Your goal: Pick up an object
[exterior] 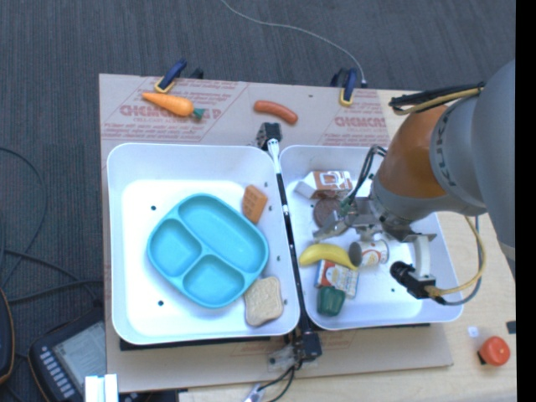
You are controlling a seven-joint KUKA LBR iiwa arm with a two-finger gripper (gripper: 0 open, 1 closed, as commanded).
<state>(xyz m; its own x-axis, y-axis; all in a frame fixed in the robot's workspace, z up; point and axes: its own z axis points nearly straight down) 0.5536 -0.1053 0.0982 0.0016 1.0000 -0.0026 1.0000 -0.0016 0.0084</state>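
1. 2 white bins sit on the desk; the left bin carries a blue tray.
2. A banana lies mid right bin.
3. The jaws hang just above it; their state is unclear.

Even, bright light falls on my bench; the 2 white bins glare slightly, nearly washed out. Shadows are soft and short. My arm at the frame's right looks blurred, softly focused.
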